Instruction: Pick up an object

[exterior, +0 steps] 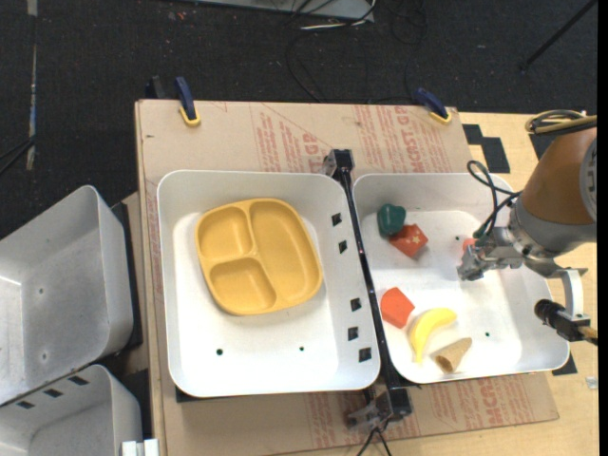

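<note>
Dark floor w/ loose cables round the bench; a tan board [256, 136] tops it, blue-yellow clamps at its far edge, one near the far-left corner [187, 103] and one toward the far-right [433, 105]. Off the board's left edge sit spare white tubs [52, 283]. On the board, two shallow white bins side by side w/ a black divider strip betw. them. Left bin [180, 350]: a yellow three-part plate [257, 255] lies flat, toward the far-left part of the bin floor. Right bin [532, 340]: a dark green block [390, 219] near the far-left corner, a red block w/ pale specks [409, 241] touching it on the near side; a plain red-orange block [397, 305] by the left wall further forward; a yellow banana [429, 331] just beside it toward the near edge, and a tan cone-like piece [454, 353] touching the banana's near end. Arm comes in over the right bin's right edge, orange band up top, grey wrist angled down & leftward. Gripper [472, 266] hangs low over the bin's right-centre floor, apart from all items; can't tell how far the tips are parted, nothing seen betw. them.
</note>
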Action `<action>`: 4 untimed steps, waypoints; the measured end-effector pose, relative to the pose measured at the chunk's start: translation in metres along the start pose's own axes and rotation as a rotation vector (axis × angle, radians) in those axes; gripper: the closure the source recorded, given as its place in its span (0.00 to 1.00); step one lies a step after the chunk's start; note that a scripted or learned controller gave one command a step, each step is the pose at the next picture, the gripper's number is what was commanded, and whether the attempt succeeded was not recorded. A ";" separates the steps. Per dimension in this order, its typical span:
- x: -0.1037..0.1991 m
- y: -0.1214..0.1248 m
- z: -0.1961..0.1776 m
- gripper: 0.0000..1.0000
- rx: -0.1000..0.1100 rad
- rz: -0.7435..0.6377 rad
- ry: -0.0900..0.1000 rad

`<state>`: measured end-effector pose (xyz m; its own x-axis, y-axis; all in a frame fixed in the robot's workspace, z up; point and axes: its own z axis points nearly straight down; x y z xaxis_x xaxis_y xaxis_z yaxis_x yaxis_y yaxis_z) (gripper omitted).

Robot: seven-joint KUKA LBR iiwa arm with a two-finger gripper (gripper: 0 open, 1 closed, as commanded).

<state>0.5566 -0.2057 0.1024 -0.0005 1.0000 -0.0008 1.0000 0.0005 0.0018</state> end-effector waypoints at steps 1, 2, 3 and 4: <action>-0.005 0.001 -0.043 1.00 -0.002 0.000 -0.001; -0.011 -0.002 -0.103 1.00 -0.002 -0.001 -0.002; -0.011 -0.001 -0.116 1.00 -0.001 -0.002 -0.001; 0.047 -0.004 -0.108 1.00 0.004 -0.007 0.003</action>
<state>0.5523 -0.1590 0.2100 -0.0071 1.0000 0.0022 1.0000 0.0071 -0.0023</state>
